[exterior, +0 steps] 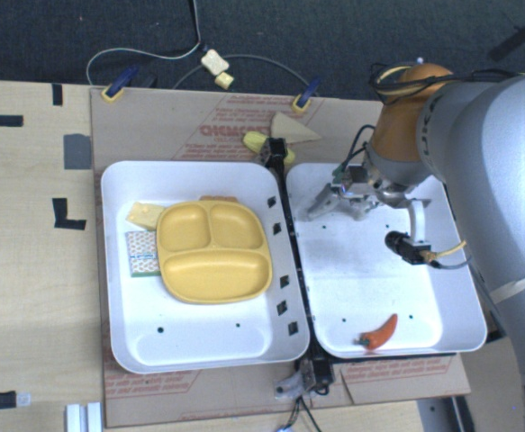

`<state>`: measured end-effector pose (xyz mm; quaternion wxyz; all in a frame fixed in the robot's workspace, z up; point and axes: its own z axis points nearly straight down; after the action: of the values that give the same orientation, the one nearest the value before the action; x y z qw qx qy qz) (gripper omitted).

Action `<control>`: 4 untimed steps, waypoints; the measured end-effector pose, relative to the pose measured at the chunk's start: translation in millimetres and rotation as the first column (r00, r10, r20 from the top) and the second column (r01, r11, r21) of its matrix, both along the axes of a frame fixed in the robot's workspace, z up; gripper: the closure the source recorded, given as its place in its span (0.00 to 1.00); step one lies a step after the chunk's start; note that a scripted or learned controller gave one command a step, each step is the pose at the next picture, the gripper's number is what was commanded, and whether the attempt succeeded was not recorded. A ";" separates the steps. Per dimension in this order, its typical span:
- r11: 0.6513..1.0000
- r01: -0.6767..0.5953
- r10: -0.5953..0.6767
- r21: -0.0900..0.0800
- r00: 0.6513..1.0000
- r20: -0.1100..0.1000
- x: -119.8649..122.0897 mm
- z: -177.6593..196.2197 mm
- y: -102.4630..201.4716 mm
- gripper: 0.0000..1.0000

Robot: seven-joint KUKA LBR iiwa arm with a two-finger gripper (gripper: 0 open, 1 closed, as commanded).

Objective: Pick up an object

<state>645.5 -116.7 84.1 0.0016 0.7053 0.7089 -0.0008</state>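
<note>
Gripper (323, 204) fingers are too small and blurred to read, so I cannot tell their state. Leftward, a yellow divided plate (214, 250) half hides what may be a sponge (141, 252). An orange pepper (380, 332) lies near the right bin (460, 331) front edge.

Even, moderately bright overhead lighting. The two shallow white plastic bins (199, 349) read slightly bluish, without blown-out glare. Soft, faint shadows lie beneath the yellow divided plastic tray (215, 252). The large grey robot arm (487, 178) appears soft-focused. Overall resolution low, fine detail smeared.
</note>
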 end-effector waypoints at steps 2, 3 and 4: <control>1.000 0.009 -0.009 0.000 1.000 0.004 23.5 3.0 -81.0 0.00; 1.000 -0.005 0.005 -0.005 1.000 -0.002 23.2 1.9 22.6 0.00; 1.000 0.010 -0.010 -0.002 1.000 0.005 23.4 76.5 -64.2 0.00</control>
<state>668.9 -180.9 160.5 0.0042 0.7087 0.7055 0.0004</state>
